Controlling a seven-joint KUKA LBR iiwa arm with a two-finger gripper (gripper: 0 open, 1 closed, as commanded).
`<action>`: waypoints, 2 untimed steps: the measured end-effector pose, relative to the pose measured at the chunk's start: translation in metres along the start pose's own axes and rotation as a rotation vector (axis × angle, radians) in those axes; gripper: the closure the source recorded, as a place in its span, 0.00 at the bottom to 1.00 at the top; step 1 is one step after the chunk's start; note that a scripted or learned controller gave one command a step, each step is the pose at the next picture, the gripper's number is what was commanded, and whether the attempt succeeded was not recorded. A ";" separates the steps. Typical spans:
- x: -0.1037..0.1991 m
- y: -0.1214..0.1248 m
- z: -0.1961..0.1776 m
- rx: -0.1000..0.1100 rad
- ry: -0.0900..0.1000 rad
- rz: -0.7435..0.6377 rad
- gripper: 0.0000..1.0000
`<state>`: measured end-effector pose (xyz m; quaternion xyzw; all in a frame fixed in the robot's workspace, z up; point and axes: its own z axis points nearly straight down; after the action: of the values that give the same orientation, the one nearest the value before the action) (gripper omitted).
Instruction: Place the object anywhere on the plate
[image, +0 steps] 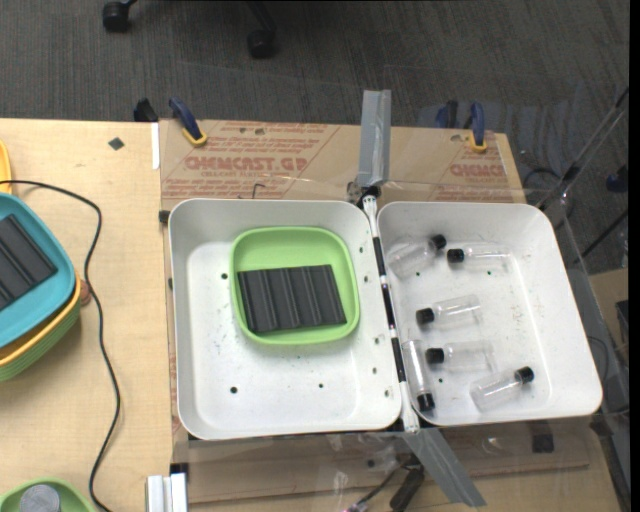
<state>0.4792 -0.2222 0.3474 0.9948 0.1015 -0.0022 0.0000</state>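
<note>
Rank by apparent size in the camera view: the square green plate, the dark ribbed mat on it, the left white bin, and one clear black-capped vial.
1. Left white bin.
2. Square green plate, sitting inside that bin.
3. Dark ribbed mat, lying within the plate.
4. Clear black-capped vial, in the right bin; by far the smallest.

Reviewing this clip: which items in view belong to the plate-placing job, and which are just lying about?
Part of the job:
- green plate with a dark ribbed insert, in the left bin
- clear vials with black caps, loose in the right bin

Just lying about:
- stacked teal and yellow-green trays at the bench's left edge
- black cable
- blue clamps on the cardboard
</note>
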 end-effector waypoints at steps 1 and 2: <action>-0.001 0.000 0.023 0.001 -0.001 0.004 0.00; -0.001 0.000 0.061 0.001 -0.001 0.005 0.00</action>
<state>0.4775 -0.2224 0.2867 0.9951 0.0991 -0.0027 -0.0006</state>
